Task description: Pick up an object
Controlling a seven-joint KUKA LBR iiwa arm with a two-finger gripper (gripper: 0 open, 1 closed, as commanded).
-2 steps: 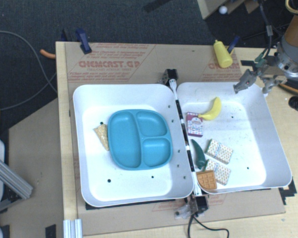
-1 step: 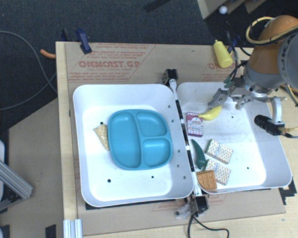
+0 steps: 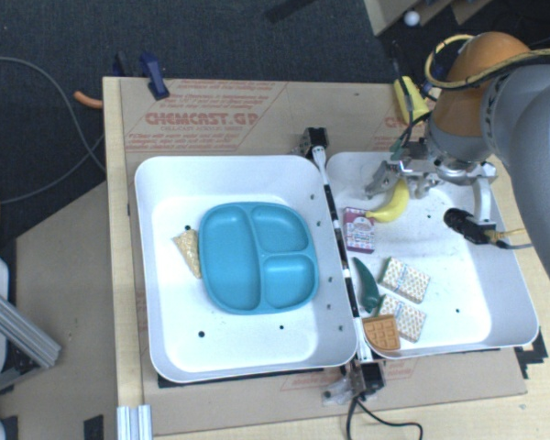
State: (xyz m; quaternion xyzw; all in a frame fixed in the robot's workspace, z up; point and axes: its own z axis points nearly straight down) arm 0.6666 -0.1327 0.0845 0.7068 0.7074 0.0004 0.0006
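A: Two white bins sit side by side under your camera. The left bin (image 3: pixel 165 337) carries a blue divided plate (image 3: pixel 257 256) with a tan cracker-like piece (image 3: pixel 189 248) tucked against its left edge. The right bin (image 3: pixel 495 324) holds the small clutter, and your arm (image 3: pixel 522 90) reaches into its far end.

B: Where is the pincer, and what is it after?

A: Your gripper (image 3: pixel 405 178) hangs low over a yellow banana (image 3: pixel 391 206), touching or nearly touching its upper end. I judge the banana to be the pick. I cannot tell you whether the fingers are spread or closed; the wrist hides them.

B: So which step are you in?

A: Reach or grasp, I judge. The banana lies on the bin floor, so nothing is lifted yet.

B: What does the next move call for?

A: Get the fingers across the banana's narrow width, close, then raise straight up. Watch the pink packet (image 3: pixel 358 228) just beside it. The patterned packets (image 3: pixel 404 280), green piece (image 3: pixel 369 287) and orange waffle piece (image 3: pixel 381 334) lie nearer the front, well apart.
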